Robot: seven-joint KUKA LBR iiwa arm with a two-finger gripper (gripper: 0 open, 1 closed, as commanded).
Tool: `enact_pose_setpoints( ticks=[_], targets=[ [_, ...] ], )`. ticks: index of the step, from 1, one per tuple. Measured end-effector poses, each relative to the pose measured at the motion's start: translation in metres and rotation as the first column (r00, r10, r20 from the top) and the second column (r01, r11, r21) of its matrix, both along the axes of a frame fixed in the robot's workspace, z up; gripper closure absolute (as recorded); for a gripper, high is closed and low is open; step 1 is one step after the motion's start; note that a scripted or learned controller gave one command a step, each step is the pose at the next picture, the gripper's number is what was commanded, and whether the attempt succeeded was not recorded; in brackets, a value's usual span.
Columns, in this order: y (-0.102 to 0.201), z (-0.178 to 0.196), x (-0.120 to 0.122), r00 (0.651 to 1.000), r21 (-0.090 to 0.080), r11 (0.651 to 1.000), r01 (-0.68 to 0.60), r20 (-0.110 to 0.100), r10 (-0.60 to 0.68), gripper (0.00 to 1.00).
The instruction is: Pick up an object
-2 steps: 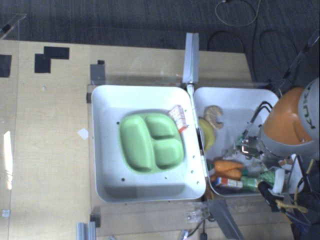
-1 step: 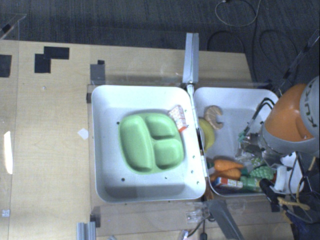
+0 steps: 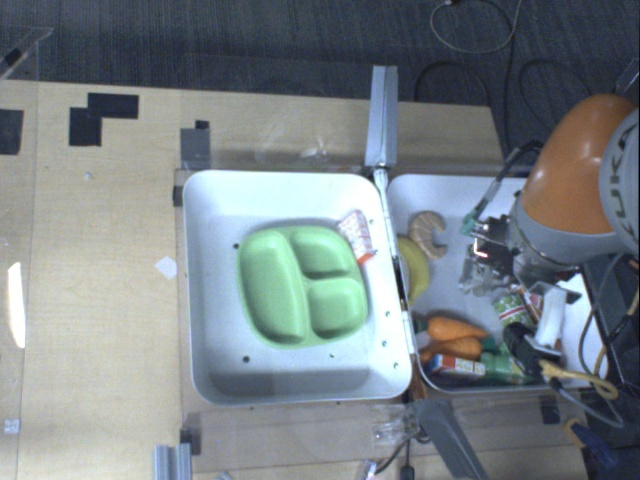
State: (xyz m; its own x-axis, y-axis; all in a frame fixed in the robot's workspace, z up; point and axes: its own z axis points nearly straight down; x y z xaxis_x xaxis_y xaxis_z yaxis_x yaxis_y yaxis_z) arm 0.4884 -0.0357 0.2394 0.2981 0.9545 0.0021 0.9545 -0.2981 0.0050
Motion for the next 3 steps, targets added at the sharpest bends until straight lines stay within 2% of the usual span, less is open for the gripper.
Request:
enact_pose_setpoints(
  ticks=[3],
  targets=[
    [0.002,0.031,0.004,1.0,-0.002,1.0,-0.026,0.008,0.026,1.0]
  ],
)
